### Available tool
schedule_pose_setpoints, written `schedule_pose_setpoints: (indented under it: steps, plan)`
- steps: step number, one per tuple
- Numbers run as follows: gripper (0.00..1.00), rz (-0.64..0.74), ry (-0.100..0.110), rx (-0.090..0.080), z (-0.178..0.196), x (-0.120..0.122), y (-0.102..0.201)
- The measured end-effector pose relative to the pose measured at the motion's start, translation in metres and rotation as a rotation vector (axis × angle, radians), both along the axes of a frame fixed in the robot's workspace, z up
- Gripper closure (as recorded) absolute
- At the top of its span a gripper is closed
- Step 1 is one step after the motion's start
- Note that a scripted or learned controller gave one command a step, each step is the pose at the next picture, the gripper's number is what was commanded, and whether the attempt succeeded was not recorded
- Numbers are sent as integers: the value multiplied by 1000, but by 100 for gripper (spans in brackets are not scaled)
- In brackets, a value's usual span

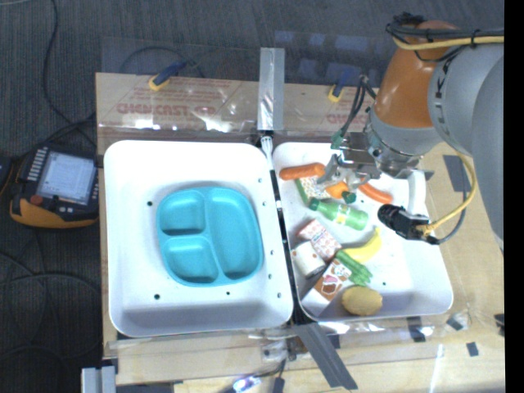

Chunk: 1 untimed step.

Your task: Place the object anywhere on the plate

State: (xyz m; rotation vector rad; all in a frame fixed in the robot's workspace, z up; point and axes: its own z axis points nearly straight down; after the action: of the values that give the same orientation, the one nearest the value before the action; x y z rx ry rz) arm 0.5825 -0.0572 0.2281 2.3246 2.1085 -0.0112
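The blue sectioned plate lies in the left white bin with nothing on it. My gripper hangs low over the back of the right bin, right above a small orange piece and just behind a green bottle lying on its side. An orange carrot-like piece lies to the gripper's left and a red-orange sausage to its right. The wrist hides what lies directly under the gripper.
Further forward in the right bin lie a banana, small printed cartons, a green vegetable and a brown potato. A black cable fitting hangs by the arm. A divider separates the bins.
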Motion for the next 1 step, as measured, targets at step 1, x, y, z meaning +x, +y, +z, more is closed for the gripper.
schedule_pose_setpoints:
  steps: [1]
  plan:
    - [100,71,2,4,-35,-27,63]
